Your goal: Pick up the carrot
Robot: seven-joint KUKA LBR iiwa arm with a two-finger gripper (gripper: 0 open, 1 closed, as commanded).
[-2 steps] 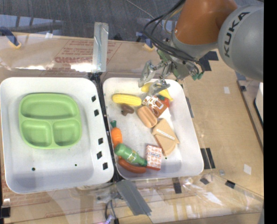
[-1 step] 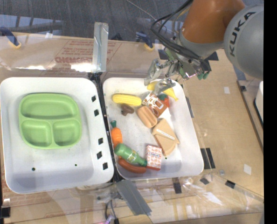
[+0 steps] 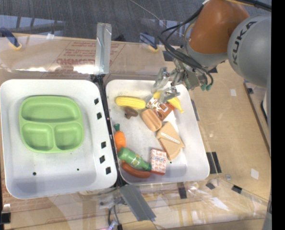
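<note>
The carrot (image 3: 119, 139) is small and orange with a green top, lying against the left wall of the right bin (image 3: 196, 150). My gripper (image 3: 164, 86) hangs over the bin's far right part, well up and to the right of the carrot, above a yellow banana (image 3: 176, 104) and a ketchup packet. Its metal fingers (image 3: 160, 79) point down and left with a gap between them and nothing held.
The right bin also holds a corn cob (image 3: 130, 101), a brown bread roll (image 3: 151, 120), a sandwich wedge (image 3: 170, 140), a green bottle (image 3: 134, 158), a red sausage (image 3: 136, 172) and a small red carton (image 3: 158, 161). A green divided plate (image 3: 50, 123) sits in the left bin.
</note>
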